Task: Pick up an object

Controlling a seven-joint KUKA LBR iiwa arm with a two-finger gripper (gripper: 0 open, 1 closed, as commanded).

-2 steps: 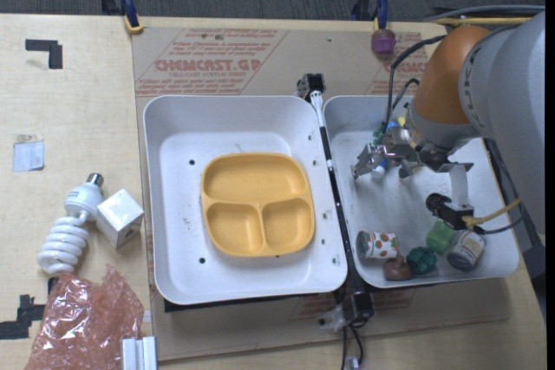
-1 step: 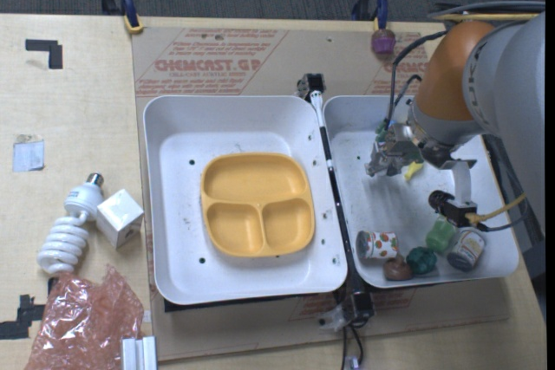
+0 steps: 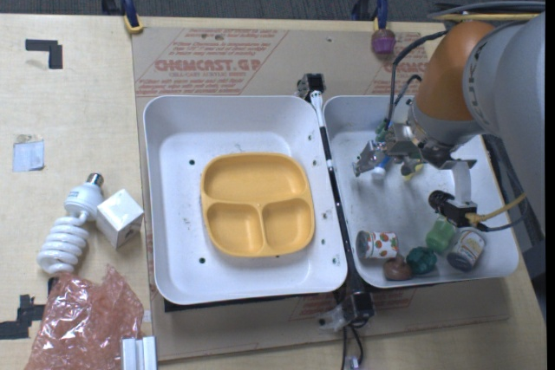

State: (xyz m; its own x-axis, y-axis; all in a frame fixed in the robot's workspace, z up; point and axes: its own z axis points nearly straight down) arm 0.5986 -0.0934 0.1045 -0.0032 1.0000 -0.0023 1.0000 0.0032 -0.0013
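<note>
We see the hand (image 3: 379, 159) low over the right bin (image 3: 395, 212), its upper half; whether it is spread or closed we cannot tell. The candidates lie near the bin's front edge: 1 small can (image 3: 376, 244), 1 green block (image 3: 440, 236), 1 jar (image 3: 466, 250). We judge this the approach; next, descend squarely over 1

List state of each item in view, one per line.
pincer: over right bin's upper left, nothing visibly held
yellow tray: flat in left bin, compartments bare
patterned can: on its side, right bin
green block: resting in right bin
light bulb: lying on bench, left of the bins
</note>
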